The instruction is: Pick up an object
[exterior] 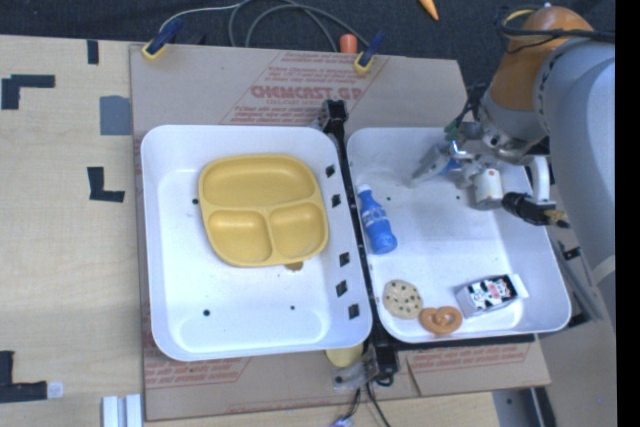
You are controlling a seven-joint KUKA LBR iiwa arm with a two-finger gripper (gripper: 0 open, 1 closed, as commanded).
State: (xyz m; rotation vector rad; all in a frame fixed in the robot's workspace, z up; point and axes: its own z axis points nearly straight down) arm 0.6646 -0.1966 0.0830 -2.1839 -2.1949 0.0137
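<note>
Right bin (520,260) centre bare (bottle (376,221) hugs divider); gripper (436,164) above.

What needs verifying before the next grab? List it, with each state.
1. Gripper above the right bin: ok.
2. Fingers holding anything: cannot tell.
3. Blue bottle lying free by the divider, nothing on it: ok.
4. Cookie and pretzel apart enough for a single pick: not ok, they nearly touch.
5. Small printed packet lying away from the bin wall: not ok, near the front corner.
6. Yellow tray sits in the left bin, out of the arm's way: ok.
</note>
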